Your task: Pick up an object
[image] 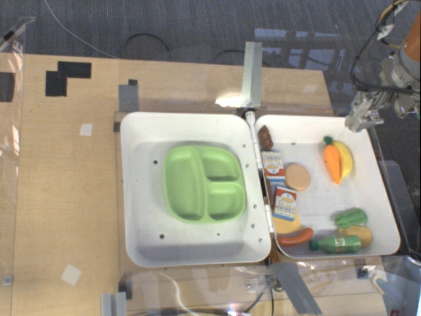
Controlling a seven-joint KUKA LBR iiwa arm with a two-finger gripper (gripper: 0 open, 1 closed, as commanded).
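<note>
carrot [333, 163] | orange, lying flat | touching banana [345, 158] | right bin [388, 206]

Light wood bench [59, 196] carries two shallow white bins: left bin [141, 242], right bin [385, 196] touching its right edge. Black patches [66, 76], probably tape, on the bench up-left of the left bin.

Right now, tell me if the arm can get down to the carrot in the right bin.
Probably yes. The tool hangs at the far right corner of the right bin, and the carrot lies just below it in the view with nothing on top; only the banana presses against its side.
</note>
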